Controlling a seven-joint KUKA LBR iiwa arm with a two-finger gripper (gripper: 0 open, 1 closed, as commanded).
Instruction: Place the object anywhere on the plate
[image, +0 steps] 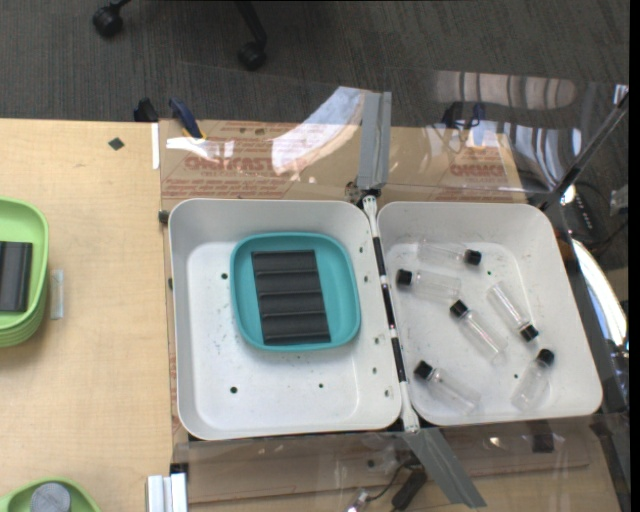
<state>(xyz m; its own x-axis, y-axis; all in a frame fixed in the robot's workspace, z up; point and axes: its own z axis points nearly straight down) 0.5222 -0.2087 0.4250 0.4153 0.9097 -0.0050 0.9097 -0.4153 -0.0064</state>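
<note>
Pale wood-grain bench (80, 400) carries two shallow white bins with rounded corners, set touching along a hinged middle seam. How the jaws stand cannot be told. Six clear, slender vials (470, 322) with black caps are scattered in the right bin (470, 207), lying flat and mostly apart from one another. A teal, rounded-square plate (245, 300) bearing a dark ribbed block (290, 295) is seated in the left bin (210, 350), with bare white floor left around it, widest along the near side.
</note>
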